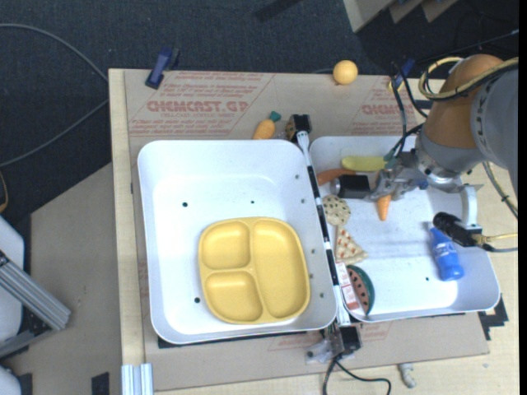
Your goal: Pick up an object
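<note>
Gripper (394, 183) low in right bin (461, 303); carrot (383, 206) just near-left, long axis near-far; whether gripping, cannot tell.

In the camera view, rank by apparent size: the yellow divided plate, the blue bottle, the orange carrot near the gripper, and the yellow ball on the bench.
Largest to smallest:
1. yellow divided plate, by far
2. blue bottle
3. orange carrot and yellow ball: they look too close in size to rank.
</note>
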Tool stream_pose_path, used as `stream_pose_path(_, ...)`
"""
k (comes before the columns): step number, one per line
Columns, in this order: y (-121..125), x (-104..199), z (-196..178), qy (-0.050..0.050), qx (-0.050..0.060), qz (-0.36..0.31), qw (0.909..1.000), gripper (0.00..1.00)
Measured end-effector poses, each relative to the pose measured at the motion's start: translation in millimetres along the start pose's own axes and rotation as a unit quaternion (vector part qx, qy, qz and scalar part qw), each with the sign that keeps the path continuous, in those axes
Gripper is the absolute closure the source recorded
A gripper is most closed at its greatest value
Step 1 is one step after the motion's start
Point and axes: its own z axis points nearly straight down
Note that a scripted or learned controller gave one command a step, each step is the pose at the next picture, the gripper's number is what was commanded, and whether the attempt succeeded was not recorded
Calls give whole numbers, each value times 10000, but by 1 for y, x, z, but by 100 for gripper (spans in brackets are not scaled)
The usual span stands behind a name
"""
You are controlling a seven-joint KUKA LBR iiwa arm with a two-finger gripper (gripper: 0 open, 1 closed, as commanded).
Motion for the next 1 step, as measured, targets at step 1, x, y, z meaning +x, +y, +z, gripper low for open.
stream_pose_path(1, -9, 84, -102, -8, -42, -5, 10000, 100)
